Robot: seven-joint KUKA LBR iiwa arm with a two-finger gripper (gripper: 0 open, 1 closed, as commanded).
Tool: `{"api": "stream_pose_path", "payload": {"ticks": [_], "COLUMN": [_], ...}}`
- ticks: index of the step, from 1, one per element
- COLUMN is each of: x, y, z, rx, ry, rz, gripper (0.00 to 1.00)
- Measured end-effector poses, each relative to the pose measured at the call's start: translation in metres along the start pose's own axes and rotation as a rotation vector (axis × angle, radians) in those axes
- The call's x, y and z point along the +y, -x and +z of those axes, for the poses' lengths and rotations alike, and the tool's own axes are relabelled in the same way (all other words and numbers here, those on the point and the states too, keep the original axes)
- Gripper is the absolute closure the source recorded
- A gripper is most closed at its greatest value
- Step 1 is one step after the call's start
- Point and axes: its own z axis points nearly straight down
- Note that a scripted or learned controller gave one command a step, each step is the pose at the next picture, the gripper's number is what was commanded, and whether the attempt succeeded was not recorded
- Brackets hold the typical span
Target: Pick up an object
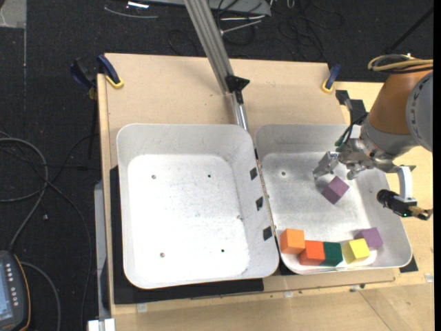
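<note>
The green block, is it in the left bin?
No. The green block sits in the right bin, in a row of blocks along its near edge.

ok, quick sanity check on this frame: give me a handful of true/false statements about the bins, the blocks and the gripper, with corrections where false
1. All the blocks sit in the right bin. True.
2. A purple block lies right below the gripper, apart from the others. True.
3. The row along the right bin's near edge starts with a green block on the left. False: the orange block is leftmost, then the red block, green block and yellow block.
4. There is just one purple block. False: a second purple block sits beside the yellow one.
5. The gripper is over the left bin. False: it is over the right bin.
</note>
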Motion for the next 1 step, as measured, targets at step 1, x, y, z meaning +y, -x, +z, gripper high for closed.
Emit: {"api": "stream_pose_path", "payload": {"ticks": [1], "x": [-0.0211], "y": [-0.0304], "z": [0.0098], "rx": [0.001], "ry": [-0.002], "rz": [0.000], "gripper": [0.00]}}
